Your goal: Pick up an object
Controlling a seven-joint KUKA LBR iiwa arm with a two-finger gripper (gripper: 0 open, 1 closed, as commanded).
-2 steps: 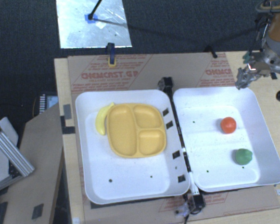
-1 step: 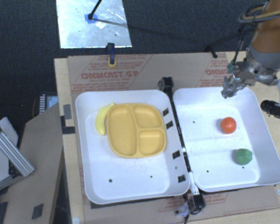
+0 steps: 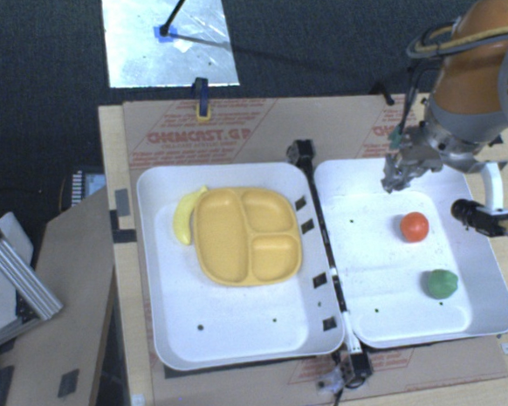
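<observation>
One small round orange-red ball [image 3: 414, 226]

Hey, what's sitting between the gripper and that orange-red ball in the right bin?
Nothing: in the camera view, just bare white bin floor separates the gripper from the orange-red ball in the right bin.

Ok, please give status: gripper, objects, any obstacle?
Gripper above right bin's far edge, holding nothing. Red ball and green ball lie apart, unobstructed.
</observation>
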